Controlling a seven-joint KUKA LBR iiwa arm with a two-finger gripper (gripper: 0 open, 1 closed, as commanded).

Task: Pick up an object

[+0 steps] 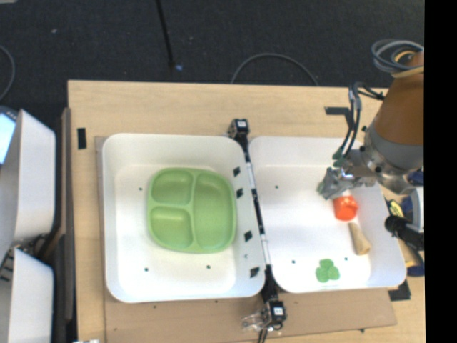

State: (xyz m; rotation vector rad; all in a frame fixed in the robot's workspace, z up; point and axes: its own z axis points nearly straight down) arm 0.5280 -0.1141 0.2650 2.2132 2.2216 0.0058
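Where claw (333,184) hovers: orange toy (345,207) beside.

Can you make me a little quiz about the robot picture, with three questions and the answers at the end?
1. True or false: the green divided plate lies in the left bin.
2. Which thing lies closest to the gripper? A) the orange object B) the small green object C) the green divided plate
3. Fill in the blank: the tan wooden piece lies in the ____ bin.

Key
1. True.
2. A. The orange object sits just beside the gripper in the right bin, and the small green object lies farther away, near that bin's front edge.
3. Right.
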